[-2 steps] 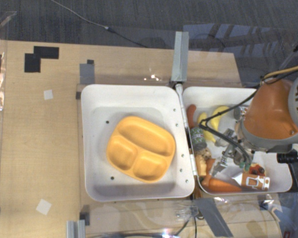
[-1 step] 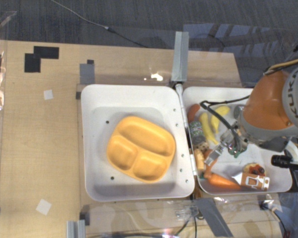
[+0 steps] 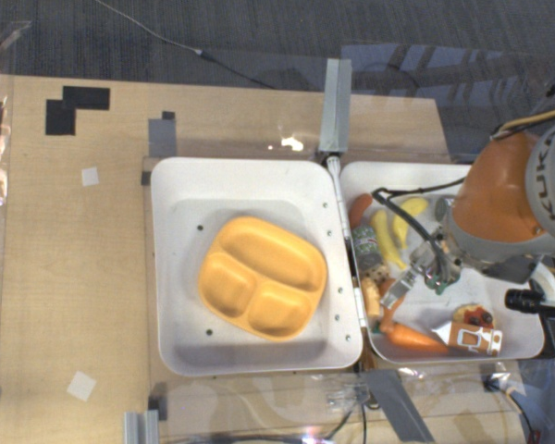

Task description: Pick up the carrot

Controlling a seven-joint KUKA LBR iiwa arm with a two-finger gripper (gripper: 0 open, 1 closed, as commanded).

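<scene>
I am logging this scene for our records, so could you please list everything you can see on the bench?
shallow white plastic bin on the left: 1, white, left half of the bench
shallow white plastic bin on the right: 1, white, beside the first
yellow three-compartment plastic tray: 1, yellow, middle of the left bin
long orange carrot: 1, orange, front of the right bin
yellow banana: 1, yellow, back of the right bin
small white and orange carton: 1, white and orange, front right of the right bin
grey arm with orange band: 1, over the right bin
claw: 1, grey, above the carrot's left end
</scene>
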